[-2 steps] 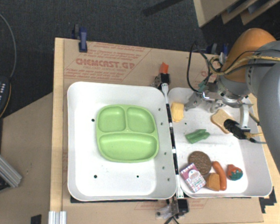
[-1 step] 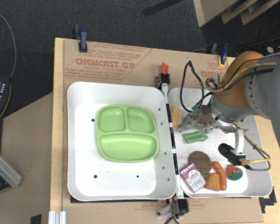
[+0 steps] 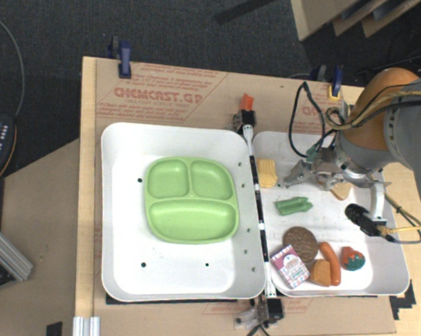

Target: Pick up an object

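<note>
My gripper is low over the back of the right bin, reaching in from the right. A small tan piece lies right beside it, partly hidden by the wrist. Just left of the gripper is a yellow block. A green pod lies a little in front of the gripper. Toward the front of the bin are a brown round cookie, a pink and white packet, an orange sausage-shaped piece, an orange lump and a red and green piece.
The left bin holds a green divided plate in its middle. A ridge separates the two bins. The grey and orange arm crosses the back right corner of the bench.
</note>
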`<state>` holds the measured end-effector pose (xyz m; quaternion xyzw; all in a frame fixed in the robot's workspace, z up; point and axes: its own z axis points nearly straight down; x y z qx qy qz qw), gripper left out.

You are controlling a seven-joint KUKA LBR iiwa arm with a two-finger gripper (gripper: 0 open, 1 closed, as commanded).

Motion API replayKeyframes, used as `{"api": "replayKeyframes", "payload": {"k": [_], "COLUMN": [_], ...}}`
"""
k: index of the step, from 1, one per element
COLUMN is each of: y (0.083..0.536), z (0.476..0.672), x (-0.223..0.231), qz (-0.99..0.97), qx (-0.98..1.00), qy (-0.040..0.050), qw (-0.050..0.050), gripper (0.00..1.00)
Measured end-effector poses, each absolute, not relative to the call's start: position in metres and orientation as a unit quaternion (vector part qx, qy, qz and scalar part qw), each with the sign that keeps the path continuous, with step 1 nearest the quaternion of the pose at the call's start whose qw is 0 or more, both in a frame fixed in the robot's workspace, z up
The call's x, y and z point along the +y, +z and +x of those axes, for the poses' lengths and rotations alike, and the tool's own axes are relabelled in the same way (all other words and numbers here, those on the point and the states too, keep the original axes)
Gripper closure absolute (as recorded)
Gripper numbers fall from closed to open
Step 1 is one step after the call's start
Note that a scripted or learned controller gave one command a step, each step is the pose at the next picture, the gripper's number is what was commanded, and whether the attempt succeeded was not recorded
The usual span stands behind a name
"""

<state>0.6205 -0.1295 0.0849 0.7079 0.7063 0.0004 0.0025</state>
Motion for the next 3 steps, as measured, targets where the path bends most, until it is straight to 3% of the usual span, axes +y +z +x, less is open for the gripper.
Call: {"api": "replayKeyframes", "payload": {"k": [1,2,3], "y": [0.084,0.084,0.084], "z": [0.555,0.546,0.554], "x": [-0.124,-0.105,-0.117], "qz": [0.708,0.707,0.707], "qx": [0.707,0.708,0.707], "qy": [-0.0014,-0.0005,0.0001], "qw": [-0.002,-0.002,0.001], "gripper": [0.00,0.00,0.00]}}
